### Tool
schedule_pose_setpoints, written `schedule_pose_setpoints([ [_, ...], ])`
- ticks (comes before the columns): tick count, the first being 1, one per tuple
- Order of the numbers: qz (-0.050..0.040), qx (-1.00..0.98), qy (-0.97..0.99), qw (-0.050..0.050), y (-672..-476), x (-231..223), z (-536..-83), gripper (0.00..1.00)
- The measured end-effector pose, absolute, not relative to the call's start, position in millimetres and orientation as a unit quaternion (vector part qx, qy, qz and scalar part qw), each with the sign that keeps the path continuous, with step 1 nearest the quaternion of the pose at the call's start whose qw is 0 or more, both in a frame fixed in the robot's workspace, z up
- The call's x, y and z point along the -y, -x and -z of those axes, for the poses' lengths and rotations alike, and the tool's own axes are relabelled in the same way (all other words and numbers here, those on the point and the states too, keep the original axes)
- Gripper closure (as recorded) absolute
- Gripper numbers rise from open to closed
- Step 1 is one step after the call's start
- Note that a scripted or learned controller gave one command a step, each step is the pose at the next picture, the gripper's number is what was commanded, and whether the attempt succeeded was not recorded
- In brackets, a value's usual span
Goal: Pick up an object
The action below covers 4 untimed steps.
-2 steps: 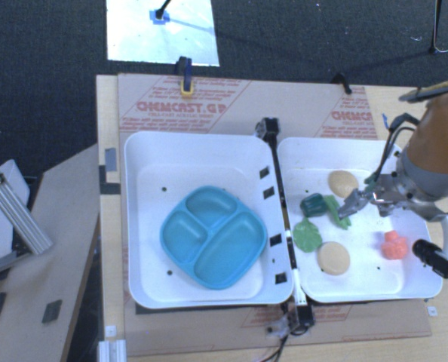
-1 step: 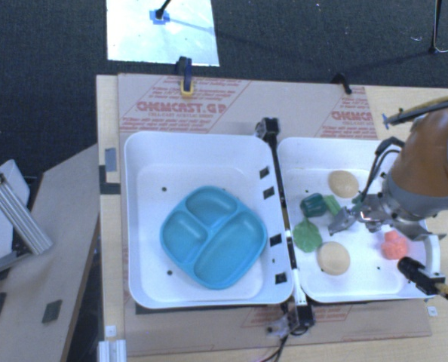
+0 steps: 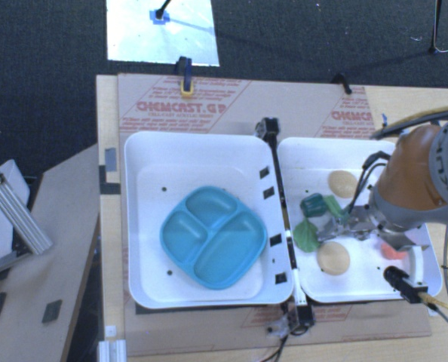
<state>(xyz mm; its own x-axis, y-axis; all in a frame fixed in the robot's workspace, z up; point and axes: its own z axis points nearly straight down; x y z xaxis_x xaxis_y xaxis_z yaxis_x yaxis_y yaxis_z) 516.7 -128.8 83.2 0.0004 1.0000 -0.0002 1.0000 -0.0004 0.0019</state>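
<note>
Green pieces and two tan rounds lying toward the left wall of the right bin. Gripper low among them, just right of a flat green leaf shape; grip state impossible to tell. Blue divided plate resting mid-floor in the left bin, well apart.
</note>
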Motion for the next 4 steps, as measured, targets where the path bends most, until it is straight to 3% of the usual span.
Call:
schedule_pose_setpoints([
  [1, -0.0014, -0.708, -0.706, 0.002, -518.0, 128.9, -95.9, 1.0],
  [3, -0.0024, -0.709, -0.705, 0.003, -523.4, 117.7, -213.4, 1.0],
  [4, -0.0013, -0.709, -0.705, 0.002, -524.9, 117.7, -241.6, 1.0],
])
